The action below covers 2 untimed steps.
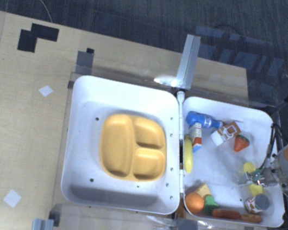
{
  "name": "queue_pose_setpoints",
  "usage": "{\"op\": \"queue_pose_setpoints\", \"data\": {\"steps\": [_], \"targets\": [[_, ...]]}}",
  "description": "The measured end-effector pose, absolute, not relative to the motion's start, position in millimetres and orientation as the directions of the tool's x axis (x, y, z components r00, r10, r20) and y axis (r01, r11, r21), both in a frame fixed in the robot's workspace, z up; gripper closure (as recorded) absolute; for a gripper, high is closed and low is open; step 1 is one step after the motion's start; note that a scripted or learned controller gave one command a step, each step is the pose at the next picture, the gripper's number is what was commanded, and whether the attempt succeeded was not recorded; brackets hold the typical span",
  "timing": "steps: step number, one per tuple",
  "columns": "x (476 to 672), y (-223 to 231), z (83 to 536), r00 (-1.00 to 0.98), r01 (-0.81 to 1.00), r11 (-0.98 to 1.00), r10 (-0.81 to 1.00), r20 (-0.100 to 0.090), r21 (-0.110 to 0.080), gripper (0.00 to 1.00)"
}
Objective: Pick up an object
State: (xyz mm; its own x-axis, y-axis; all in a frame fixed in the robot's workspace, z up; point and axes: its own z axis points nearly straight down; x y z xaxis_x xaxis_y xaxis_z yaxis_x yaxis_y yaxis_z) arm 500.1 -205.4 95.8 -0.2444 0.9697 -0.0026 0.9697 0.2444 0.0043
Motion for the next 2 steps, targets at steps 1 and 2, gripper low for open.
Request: {"op": "queue_pose_setpoints", "data": {"steps": [1, 2], "targets": [[511.0, -168.4, 90.7, -0.266, 0.964, 0.266, 0.964, -0.011, 0.014, 1.0], [510.9, -167.3, 89.6, -0.267, 0.964, 0.267, 0.964, -0.009, 0.013, 0.0]]}}
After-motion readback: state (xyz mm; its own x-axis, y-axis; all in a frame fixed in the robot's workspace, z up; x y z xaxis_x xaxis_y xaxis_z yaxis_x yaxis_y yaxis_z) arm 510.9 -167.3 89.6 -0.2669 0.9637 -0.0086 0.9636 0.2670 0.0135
